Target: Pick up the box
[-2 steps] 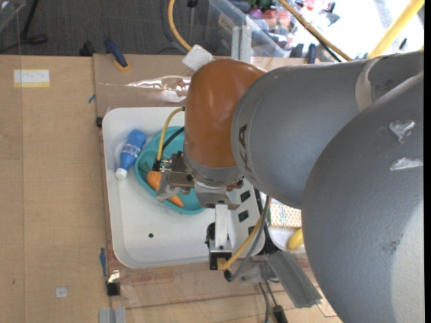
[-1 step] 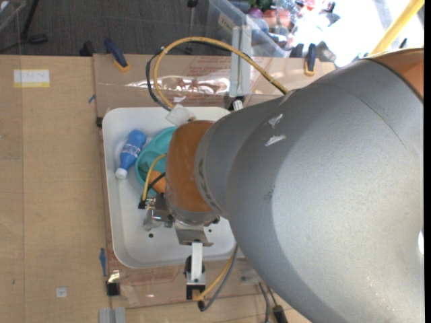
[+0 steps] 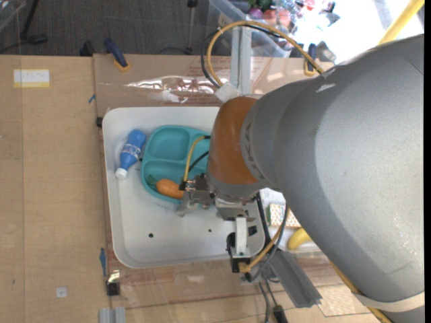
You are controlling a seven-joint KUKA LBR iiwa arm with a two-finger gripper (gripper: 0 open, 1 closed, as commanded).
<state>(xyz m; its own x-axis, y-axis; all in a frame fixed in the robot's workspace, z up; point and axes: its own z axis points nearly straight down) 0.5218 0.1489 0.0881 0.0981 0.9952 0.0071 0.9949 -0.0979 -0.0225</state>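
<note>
My gripper [image 3: 190,197] hangs low over the left bin [image 3: 135,241], right at the near edge of a teal divided plate [image 3: 165,155]. An orange carrot-like piece [image 3: 169,188] lies on the plate's rim just left of the gripper. A small patch of white and green print [image 3: 275,214], possibly the box, peeks out in the right bin from under the arm. The big grey arm and its orange band hide most of that bin.
A blue bottle with a white cap [image 3: 130,151] lies left of the plate, near the bin's left wall. A yellow thing [image 3: 297,238] shows under the arm in the right bin. The front part of the left bin floor is bare white.
</note>
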